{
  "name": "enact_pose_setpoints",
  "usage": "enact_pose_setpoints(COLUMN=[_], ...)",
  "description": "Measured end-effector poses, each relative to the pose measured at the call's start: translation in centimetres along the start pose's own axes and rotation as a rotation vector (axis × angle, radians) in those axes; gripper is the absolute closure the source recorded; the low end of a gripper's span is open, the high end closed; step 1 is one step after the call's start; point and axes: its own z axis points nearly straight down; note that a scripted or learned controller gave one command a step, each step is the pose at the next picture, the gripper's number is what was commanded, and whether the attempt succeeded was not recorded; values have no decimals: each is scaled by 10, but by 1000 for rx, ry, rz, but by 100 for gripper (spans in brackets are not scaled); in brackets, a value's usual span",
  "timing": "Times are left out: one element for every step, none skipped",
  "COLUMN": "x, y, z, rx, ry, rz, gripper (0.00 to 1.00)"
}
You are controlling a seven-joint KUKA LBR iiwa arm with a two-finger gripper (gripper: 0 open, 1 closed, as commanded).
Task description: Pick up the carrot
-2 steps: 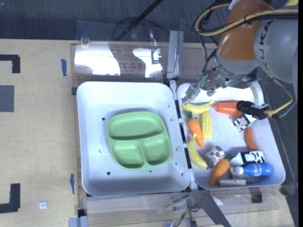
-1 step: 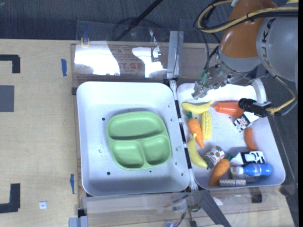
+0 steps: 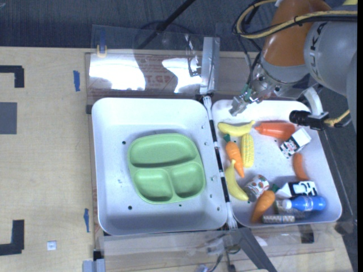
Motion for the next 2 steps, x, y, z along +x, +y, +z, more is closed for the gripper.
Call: enact_pose_setpoints(x=[-1, -1], y=[1, 3], z=[-11, -22], rx=[-5, -11], ry=[-3, -6], rz=[1, 1], gripper=[100, 100])
